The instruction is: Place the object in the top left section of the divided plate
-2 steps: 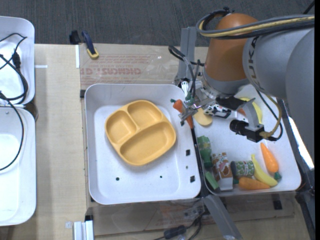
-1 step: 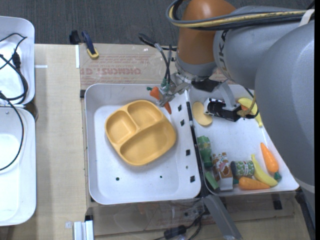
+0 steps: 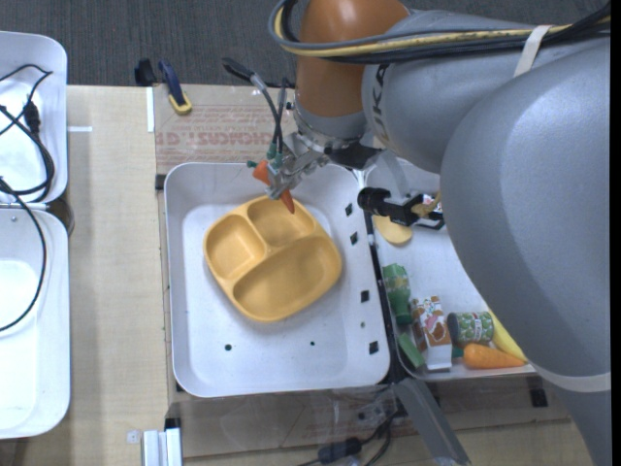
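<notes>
gripper (image 3: 281, 175) state couldn't be determined, tips blurred over the yellow divided plate's (image 3: 274, 259) top edge; small orange-red object (image 3: 287, 200) was seen there.

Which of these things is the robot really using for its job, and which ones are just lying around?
For the job:
- yellow divided plate in the left bin
- gripper above the plate's far edge, with a small orange-red thing at its tip

Just lying about, in the right bin:
- carrot
- green can
- small carton
- green packet
</notes>
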`<state>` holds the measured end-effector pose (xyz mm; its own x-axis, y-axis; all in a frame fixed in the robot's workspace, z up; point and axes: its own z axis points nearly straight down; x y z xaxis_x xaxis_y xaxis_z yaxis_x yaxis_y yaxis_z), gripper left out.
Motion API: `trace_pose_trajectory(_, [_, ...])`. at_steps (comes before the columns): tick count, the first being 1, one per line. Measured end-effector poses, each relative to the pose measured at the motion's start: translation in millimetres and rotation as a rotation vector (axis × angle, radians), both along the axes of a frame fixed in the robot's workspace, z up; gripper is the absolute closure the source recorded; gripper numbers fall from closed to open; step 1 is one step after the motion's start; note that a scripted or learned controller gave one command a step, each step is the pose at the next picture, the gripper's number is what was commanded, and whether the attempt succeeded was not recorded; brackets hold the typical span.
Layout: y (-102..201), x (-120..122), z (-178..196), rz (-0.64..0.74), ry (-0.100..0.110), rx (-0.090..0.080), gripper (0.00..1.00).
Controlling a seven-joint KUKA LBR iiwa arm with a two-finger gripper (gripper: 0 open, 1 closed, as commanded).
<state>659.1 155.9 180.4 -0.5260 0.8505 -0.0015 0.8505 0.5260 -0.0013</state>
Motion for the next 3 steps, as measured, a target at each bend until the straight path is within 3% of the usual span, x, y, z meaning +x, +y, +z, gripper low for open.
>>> trace_pose_trajectory(1, [37.1, -41.5, 28.1, 0.132, 0.001, 0.000, 1.00])
trace_pose_trajectory(2, [37.1, -41.5, 28.1, 0.132, 0.001, 0.000, 0.00])
trace_pose_trajectory(3, [-22.0, -67.8, 15.5, -0.203, 0.002, -0.001, 0.00])
